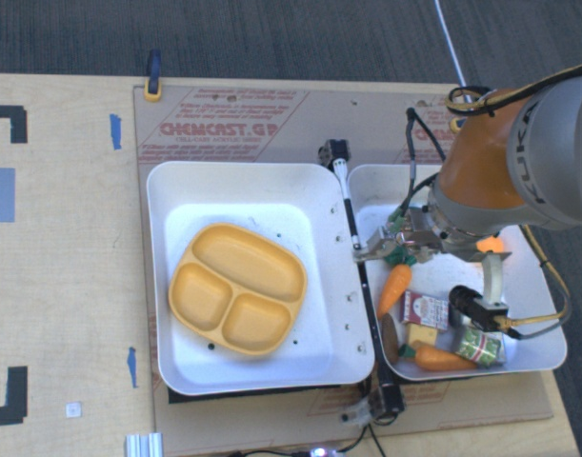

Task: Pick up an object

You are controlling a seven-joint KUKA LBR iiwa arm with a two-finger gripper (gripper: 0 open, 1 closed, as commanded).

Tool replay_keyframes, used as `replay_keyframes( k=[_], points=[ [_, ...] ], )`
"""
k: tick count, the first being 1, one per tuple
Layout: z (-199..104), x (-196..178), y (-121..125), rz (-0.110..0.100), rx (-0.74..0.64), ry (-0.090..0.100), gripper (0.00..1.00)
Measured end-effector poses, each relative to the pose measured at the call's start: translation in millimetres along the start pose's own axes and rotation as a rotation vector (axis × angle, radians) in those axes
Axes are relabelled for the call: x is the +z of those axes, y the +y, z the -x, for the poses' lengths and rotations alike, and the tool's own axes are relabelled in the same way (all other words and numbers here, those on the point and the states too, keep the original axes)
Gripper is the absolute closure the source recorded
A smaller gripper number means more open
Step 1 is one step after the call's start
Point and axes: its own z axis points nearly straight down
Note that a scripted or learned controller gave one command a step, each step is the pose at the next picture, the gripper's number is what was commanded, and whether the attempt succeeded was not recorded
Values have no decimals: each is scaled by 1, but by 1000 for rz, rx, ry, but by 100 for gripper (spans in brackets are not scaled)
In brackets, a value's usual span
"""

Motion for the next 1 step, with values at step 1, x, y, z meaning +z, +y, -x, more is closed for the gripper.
replay_keyframes(
  k=[1],
  points=[
    [1, 1, -1, 3, 0, 1, 0]
  ],
)
